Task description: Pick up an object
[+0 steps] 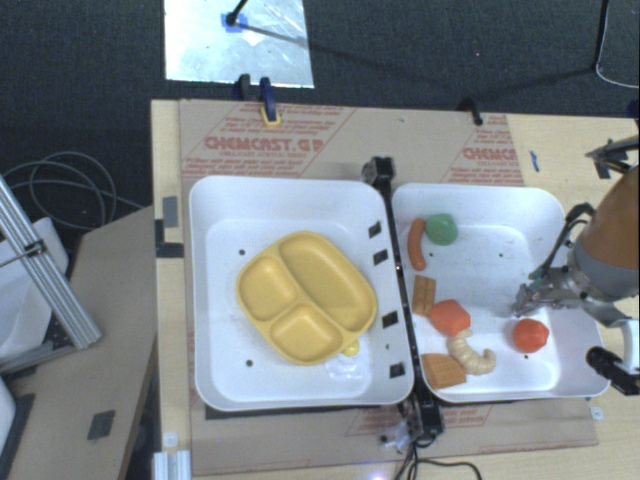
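Hovering fingers [533, 298] near round, possibly glossy tomato [531, 335].

Hand [527, 301] just above red ball [531, 335], right bin [500, 206].

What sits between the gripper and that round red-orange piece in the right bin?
Nothing visible. The gripper hangs just above-left of the red-orange ball, with bare white bin floor between them. The nearest other item, the orange block, lies further left, out of the way.
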Robot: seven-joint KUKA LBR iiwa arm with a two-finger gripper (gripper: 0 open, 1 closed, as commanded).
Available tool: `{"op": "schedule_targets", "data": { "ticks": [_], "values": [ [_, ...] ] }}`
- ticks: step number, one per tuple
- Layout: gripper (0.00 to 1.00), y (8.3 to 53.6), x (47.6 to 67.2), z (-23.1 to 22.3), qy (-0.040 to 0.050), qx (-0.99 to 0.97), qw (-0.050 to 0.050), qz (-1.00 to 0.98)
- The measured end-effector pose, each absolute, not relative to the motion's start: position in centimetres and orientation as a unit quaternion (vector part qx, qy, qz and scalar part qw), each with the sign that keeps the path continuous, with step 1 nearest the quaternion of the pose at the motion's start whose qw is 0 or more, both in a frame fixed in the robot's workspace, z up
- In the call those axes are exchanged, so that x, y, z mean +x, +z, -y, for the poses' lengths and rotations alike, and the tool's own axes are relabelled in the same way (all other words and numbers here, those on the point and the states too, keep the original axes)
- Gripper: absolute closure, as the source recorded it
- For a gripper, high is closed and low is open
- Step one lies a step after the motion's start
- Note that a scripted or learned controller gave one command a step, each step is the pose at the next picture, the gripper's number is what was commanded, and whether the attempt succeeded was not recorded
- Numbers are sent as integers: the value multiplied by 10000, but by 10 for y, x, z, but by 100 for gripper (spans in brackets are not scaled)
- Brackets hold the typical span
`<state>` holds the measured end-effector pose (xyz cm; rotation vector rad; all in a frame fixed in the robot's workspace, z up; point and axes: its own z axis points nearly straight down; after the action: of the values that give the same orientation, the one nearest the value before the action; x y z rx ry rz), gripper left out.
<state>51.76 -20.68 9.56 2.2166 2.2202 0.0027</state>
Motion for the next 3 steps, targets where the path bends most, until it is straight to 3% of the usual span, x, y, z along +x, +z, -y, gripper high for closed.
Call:
{"op": "schedule_targets", "data": {
  "ticks": [1, 2, 3],
  "values": [
    [0, 95, 517, 207, 9, 7066, 20, -7076],
    [0, 84, 485, 206, -2, 7073, -7, -7069],
    [100, 96, 488, 207, 11, 7069, 25, -7073]
  ]
}}
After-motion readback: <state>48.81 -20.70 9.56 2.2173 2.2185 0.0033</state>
